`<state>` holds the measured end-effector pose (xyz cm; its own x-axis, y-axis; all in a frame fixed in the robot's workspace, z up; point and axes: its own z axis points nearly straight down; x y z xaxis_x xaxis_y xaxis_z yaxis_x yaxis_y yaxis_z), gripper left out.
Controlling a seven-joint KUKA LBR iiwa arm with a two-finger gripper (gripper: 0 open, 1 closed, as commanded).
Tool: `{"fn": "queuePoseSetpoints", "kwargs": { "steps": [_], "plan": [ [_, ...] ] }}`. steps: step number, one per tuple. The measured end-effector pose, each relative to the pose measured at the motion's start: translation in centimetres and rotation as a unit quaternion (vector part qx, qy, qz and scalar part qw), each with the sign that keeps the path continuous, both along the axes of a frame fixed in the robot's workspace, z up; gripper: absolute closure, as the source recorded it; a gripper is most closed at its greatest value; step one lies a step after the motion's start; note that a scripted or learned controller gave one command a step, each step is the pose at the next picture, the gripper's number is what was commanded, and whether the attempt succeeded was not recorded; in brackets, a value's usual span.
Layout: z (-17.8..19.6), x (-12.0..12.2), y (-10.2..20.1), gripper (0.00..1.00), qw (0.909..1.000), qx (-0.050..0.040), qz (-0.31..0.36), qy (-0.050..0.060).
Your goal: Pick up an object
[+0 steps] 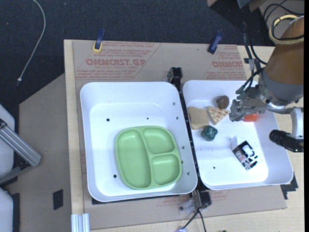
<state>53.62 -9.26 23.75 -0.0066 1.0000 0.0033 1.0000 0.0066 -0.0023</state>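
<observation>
My gripper hangs over the upper right part of the right bin. A small orange-red object peeks out just beneath and to the right of it. Left of the gripper lie a brown rounded piece, a pale yellow wedge and a tan flat piece. A teal lump sits below those. A black-and-white packet lies toward the bin's front. Whether anything is held is hidden by the gripper body.
The left bin holds a green divided plate. A black clamp sits where the bins meet at the back. Blue clips pin the cardboard base. The arm's grey and orange body overhangs the right bin's far right.
</observation>
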Motion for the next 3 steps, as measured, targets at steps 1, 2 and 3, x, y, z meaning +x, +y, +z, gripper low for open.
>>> {"fn": "queuePoseSetpoints", "kwargs": {
  "steps": [1, 2, 3],
  "plan": [
    [-1.3, 0.7, 5.0, 1.0, 1.0, -0.0006, -0.002, 0.0],
    [-0.6, 2.4, 10.9, 1.0, 1.0, -0.0009, 0.0, -0.003],
    [-1.0, 4.3, 17.0, 1.0, 1.0, -0.0007, 0.0, -0.002]
  ]
}}
